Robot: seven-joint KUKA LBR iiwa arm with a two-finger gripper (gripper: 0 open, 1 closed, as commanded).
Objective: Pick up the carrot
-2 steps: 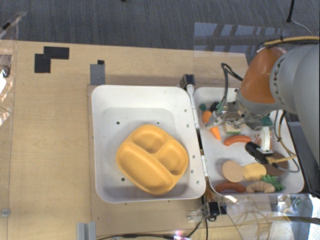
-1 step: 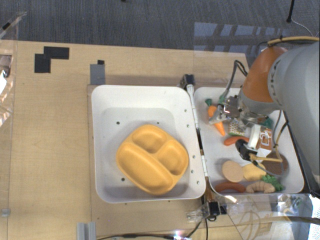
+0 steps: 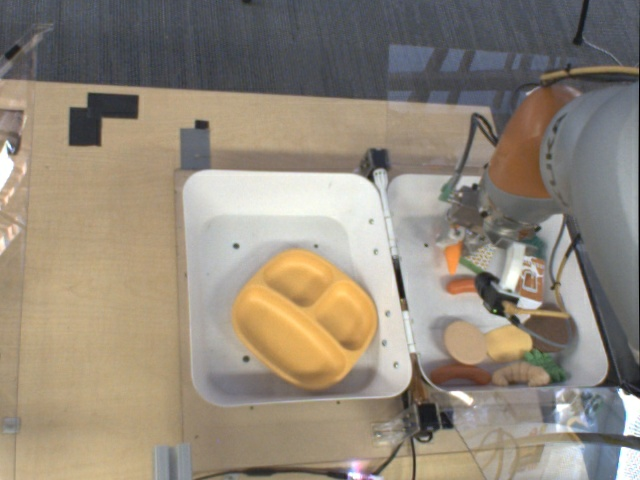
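Carrot (image 3: 452,258): small, orange, in the right bin (image 3: 410,268), near its left wall
End effector (image 3: 468,230): low over the right bin, just beside the carrot; cannot tell its opening or whether it grips anything
Left bin (image 3: 200,268): holds a yellow divided plate (image 3: 305,316)
Sausage (image 3: 461,286): just below the carrot

The right-hand shallow white bin (image 3: 420,268) is crowded. The grey arm with its orange band (image 3: 560,158) hangs over the far right part, its end effector (image 3: 478,230) low above the small orange carrot (image 3: 452,257), blocking any approach from that side. Just nearer lie a red sausage piece (image 3: 461,286), a tan round slice (image 3: 464,343), a yellow lump (image 3: 508,343) and a brown croissant-shaped pastry (image 3: 518,372), packed close together. The bin's left strip, alongside the carrot, stays bare. The left-hand white bin (image 3: 215,268) holds a yellow compartment plate (image 3: 305,316), with open floor around it.
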